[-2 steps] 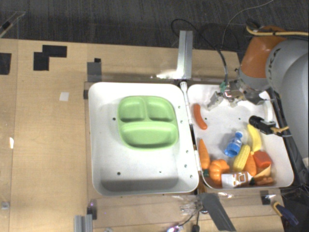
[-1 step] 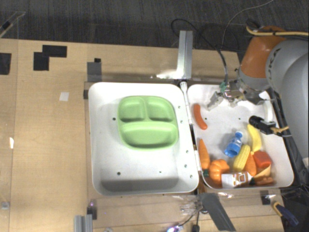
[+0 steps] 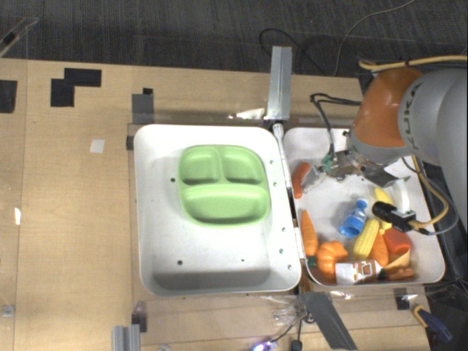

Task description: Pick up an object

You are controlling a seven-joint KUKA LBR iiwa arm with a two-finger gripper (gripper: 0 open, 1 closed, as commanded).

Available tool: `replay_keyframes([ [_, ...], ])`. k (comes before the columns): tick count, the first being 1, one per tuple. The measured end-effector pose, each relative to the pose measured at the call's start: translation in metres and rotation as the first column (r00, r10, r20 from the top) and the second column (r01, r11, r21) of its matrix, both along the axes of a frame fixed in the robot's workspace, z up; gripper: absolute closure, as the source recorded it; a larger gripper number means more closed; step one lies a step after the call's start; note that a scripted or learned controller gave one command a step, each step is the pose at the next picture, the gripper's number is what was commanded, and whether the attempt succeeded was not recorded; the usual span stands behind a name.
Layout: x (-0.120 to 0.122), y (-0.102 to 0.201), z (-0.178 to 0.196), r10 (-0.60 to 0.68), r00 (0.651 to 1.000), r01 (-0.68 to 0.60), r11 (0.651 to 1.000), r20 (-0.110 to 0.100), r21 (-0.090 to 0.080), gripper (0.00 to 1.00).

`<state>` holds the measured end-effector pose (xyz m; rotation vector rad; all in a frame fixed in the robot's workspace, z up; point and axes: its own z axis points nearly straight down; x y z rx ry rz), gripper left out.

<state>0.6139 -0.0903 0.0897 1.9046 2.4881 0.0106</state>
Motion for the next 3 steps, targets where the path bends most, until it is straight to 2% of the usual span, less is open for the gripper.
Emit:
replay_keyframes([
  [1, 0.003, 0.002, 0.013, 0.001, 1.000, -0.001, 1.000, 0.008, 0.002, 1.00],
  [2, 0.003, 0.002, 0.013, 0.001, 1.000, -0.001, 1.000, 0.008, 0.002, 0.00],
  [3, -0.067, -0.055, 0.001, -0.157, 0.988, 0.157, 0.988, 0.003, -0.001, 0.00],
])
